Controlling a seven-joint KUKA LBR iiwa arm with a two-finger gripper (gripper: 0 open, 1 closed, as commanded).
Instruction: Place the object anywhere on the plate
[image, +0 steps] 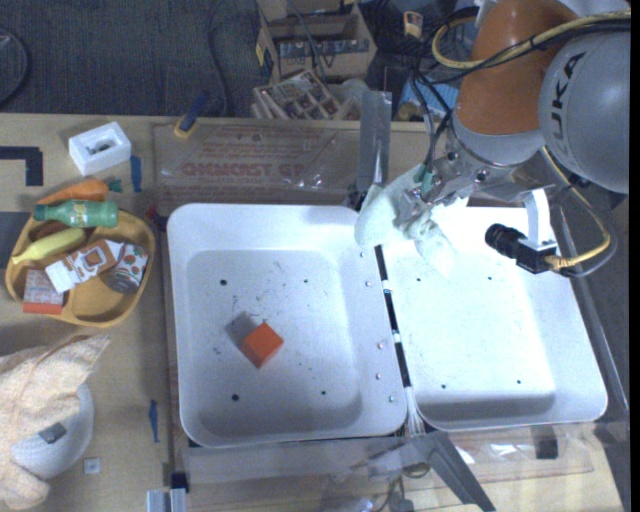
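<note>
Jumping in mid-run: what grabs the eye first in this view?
The orange block lying alone in the left bin, left of centre toward the near side. Next, the arm with its orange band reaching in from the upper right, its gripper blurred and bright over the far-left corner of the right bin, well away from the block.

At upper right, the arm (590, 90) is glossy grey with an orange band (505, 60), yellow and black cables (480, 62), and black lettering.
</note>
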